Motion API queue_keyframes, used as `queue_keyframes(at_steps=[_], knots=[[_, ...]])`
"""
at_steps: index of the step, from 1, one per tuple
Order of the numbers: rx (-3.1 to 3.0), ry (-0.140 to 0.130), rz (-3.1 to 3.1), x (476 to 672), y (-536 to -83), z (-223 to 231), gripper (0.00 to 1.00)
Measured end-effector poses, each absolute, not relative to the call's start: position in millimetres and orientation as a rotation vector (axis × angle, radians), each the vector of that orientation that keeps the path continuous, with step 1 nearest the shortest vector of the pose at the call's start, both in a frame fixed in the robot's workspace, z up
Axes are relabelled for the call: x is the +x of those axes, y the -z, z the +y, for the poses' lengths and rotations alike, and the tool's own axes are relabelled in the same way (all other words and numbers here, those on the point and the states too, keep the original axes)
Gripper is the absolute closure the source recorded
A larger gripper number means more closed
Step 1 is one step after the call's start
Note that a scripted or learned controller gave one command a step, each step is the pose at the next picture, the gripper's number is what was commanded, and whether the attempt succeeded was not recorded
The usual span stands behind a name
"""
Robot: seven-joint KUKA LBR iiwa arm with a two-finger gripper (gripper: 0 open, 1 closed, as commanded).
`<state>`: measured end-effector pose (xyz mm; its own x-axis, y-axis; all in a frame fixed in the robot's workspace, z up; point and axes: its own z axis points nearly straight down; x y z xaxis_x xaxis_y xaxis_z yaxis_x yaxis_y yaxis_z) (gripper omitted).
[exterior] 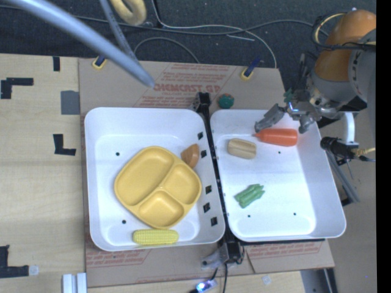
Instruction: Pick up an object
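In the right bin point(317, 182), an orange-red carrot point(278, 138) lies near the far edge. My gripper point(283, 127) hangs directly over it, its two grey fingers point(266, 120) spread apart, one toward each end of the carrot. The fingers look open and I cannot see them pressing on the carrot. A tan bread roll point(242, 148) lies just left of the carrot. A green bean bundle point(249, 195) rests in the middle of that bin.
The left bin point(101, 163) holds a yellow divided plate point(157, 185), a corn cob point(156, 237) at its near edge and a brown piece point(190, 155) by the divider. A small teal object point(226, 101) sits on the cardboard behind the bins.
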<state>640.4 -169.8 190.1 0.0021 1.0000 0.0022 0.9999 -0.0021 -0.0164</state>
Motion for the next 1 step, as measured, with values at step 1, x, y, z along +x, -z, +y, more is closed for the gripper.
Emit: queue_keyframes(at_steps=[1], knots=[[-2.219, -0.002, -2.222, 643.7, -199.8, -169.3, 0.00]])
